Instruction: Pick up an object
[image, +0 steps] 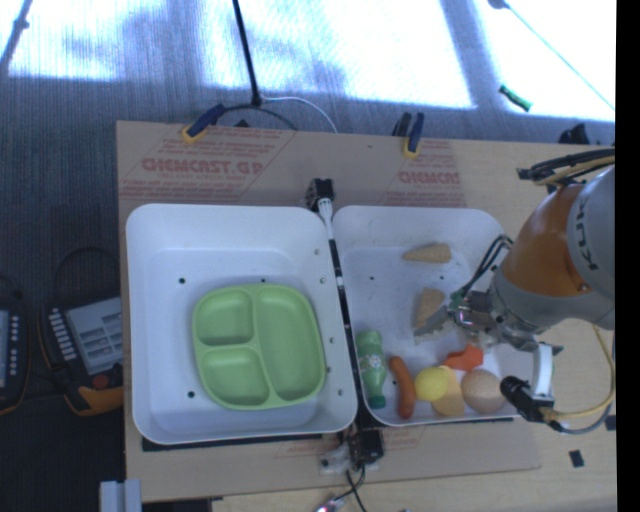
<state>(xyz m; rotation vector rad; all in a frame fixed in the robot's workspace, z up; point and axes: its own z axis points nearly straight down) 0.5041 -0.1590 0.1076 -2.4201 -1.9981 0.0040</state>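
Gripper (447, 318) fingers are seen low in the right bin (380, 235), just beside a tan wedge-shaped piece (429, 302); whether they are apart or together cannot be told, and nothing is seen clamped between them. Along the bin's near wall are laid a green bottle (371, 367), a red sausage (402, 385), a yellow lemon (433, 384), a beige egg-shaped item (482, 390) and an orange piece (464, 358). A croissant-like piece (427, 254) is set further back. A green divided plate (259, 344) is held by the left bin (160, 240).
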